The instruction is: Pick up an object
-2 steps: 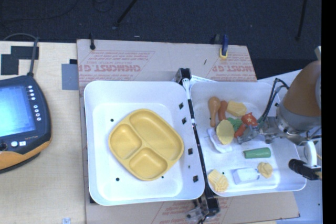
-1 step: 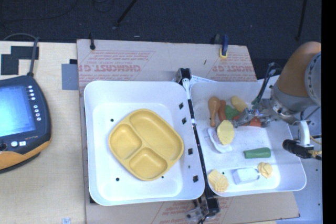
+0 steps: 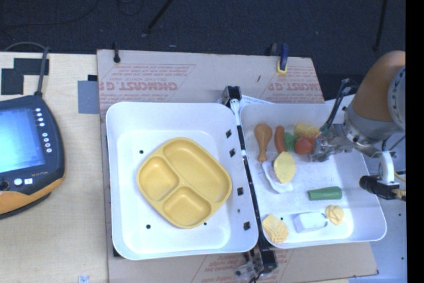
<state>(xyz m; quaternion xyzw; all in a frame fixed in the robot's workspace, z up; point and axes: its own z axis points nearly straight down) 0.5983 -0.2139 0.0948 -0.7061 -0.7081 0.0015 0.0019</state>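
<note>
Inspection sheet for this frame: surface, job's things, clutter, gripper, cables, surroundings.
Surface: two white bins, left bin and right bin, on cardboard.
Job's things: right bin holds a drumstick, sausage, red tomato, yellow slice, green piece, and small yellow pieces.
Clutter: yellow divided tray in the left bin.
Gripper: gripper low at the right bin's upper right, beside the tomato; finger state unclear.
Cables: dark cables on the floor.
Surroundings: pendant at left.

The right bin (image 3: 371, 225) is crowded: drumstick (image 3: 263, 140), tomato (image 3: 305, 145) and green piece (image 3: 324, 193) sit close, with open floor perhaps between them; the left bin (image 3: 126, 142) has room around its yellow plate (image 3: 184, 181)
</note>
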